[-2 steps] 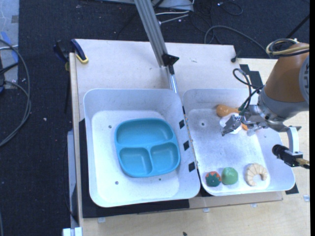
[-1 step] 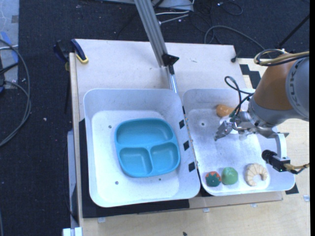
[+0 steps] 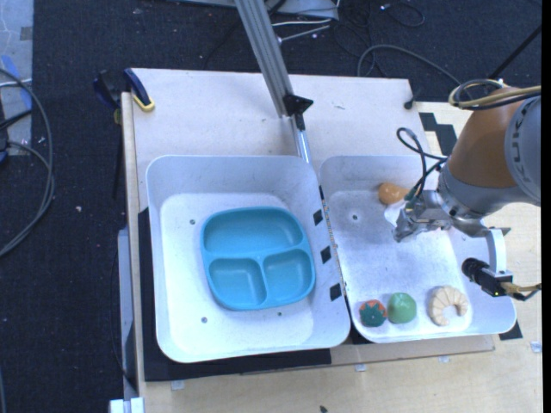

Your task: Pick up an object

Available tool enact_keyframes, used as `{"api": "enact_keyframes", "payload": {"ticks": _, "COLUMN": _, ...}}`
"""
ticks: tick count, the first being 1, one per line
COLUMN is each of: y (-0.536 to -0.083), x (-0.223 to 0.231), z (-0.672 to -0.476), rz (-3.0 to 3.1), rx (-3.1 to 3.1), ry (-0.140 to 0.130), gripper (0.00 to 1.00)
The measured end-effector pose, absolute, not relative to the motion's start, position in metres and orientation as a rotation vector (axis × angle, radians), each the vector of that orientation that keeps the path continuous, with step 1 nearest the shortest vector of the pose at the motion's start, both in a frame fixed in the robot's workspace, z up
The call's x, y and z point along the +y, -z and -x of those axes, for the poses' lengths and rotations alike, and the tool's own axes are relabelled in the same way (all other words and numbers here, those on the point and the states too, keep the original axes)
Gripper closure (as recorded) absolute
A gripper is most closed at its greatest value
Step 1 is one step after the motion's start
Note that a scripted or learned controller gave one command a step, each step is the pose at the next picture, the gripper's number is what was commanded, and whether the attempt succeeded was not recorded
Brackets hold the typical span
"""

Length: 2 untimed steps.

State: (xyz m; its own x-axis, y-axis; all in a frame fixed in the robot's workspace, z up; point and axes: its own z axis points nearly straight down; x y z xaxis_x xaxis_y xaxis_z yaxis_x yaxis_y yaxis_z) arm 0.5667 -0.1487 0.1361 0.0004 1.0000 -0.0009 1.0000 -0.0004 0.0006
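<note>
My gripper (image 3: 403,229) reaches down into the right bin (image 3: 362,256) near its back half, the arm coming in from the right. An orange object (image 3: 389,193) lies just behind and left of the gripper, close to the bin's back wall. Along the front of the right bin sit a small red and green object (image 3: 372,312), a green round object (image 3: 401,307) and a pale croissant-like object (image 3: 448,305). I see nothing between the fingers, and the wrist hides their tips.
The left bin (image 3: 172,256) holds a blue divided tray (image 3: 257,257). A slanted metal pole (image 3: 267,46) rises from the bench behind the bins. Black cables (image 3: 417,149) trail from the wrist.
</note>
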Motion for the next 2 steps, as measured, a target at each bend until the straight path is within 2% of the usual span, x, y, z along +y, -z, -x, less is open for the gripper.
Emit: {"api": "enact_keyframes", "payload": {"ticks": 2, "y": -0.245, "x": -0.147, "z": -0.574, "rz": -2.214, "rx": 2.221, "ry": -0.004, "gripper": 1.0}}
